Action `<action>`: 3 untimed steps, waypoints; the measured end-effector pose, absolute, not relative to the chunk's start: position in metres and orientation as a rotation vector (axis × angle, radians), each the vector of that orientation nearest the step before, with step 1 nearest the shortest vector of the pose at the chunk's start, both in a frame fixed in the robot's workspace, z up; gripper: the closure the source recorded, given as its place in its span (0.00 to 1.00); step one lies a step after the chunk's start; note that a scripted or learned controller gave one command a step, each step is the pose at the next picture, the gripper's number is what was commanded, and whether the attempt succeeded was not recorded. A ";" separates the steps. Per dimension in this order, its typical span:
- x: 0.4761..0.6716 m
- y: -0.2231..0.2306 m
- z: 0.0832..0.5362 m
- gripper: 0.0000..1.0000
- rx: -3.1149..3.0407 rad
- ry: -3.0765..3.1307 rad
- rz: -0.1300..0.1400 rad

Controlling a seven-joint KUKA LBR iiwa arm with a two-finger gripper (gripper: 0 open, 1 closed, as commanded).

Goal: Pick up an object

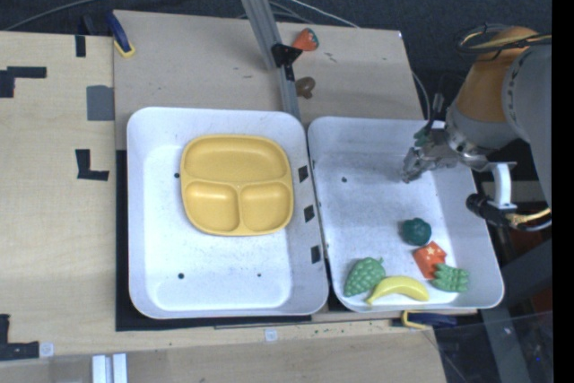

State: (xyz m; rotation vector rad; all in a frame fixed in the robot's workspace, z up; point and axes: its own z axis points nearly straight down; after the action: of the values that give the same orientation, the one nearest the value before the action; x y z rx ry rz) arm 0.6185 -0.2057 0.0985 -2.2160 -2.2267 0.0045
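Pale wooden desk [54, 193] carrying two white bins. Fingers [414, 166] low over the right bin [359, 193], spread or pressed together: cannot tell. Toy foods clustered near the front corner: teal ball [415, 231], banana [399, 289], grapes [363, 275]. Risk: crowded pieces, likely glancing grasp.

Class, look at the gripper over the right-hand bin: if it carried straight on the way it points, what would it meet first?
Probably the bare floor of the right bin. The gripper points down and leftward; the toys lie nearer the camera, off that line. Depth is uncertain.
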 end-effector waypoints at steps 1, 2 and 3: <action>0.615 -0.207 0.142 1.00 -2.222 -2.224 -0.002; 0.614 -0.205 0.206 1.00 -2.223 -2.228 -0.005; 0.619 -0.203 0.249 1.00 -2.222 -2.227 -0.004</action>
State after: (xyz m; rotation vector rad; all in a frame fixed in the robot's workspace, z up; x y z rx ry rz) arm 0.6189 -0.2025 0.2493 -2.2215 -2.2266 -0.0036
